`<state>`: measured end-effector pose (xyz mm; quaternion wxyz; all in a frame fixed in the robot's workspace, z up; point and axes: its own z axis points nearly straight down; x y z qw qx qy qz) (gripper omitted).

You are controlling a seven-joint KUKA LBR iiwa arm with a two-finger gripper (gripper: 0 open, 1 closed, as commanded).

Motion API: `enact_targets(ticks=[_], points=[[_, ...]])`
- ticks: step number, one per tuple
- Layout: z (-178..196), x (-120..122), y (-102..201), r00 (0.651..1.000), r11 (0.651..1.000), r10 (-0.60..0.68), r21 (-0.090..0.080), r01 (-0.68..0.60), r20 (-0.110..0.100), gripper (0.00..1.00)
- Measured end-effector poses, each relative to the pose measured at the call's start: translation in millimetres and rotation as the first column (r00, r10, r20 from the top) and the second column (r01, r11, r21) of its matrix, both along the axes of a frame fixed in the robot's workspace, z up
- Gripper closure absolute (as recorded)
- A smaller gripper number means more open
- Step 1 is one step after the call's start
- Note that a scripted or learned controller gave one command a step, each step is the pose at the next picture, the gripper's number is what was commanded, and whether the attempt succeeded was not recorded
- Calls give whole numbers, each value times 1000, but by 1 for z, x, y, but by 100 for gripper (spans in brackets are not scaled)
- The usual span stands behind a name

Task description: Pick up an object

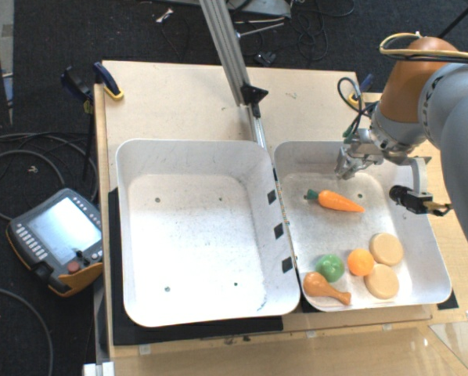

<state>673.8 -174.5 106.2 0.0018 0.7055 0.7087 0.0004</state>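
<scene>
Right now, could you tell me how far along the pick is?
Nothing looks picked yet. The gripper hangs over the back of the right bin, above the carrot, with nothing visible between its fingers. Carrot, green ball and orange ball lie in the bin. Descent, grasp and lift remain.

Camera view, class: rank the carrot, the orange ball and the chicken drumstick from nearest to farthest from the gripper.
From the gripper, at the right bin's far end:
1. Carrot, just below it, mid-bin.
2. Orange ball, toward the bin's near end.
3. Chicken drumstick, at the near-left corner.
</scene>
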Motion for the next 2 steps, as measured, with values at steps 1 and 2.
enact_targets(ticks=[1, 2], points=[[63, -3, 3, 1000, 1000, -2, 0, 2, 5, 100], [114, -5, -6, 1000, 1000, -4, -1, 4, 5, 100]])
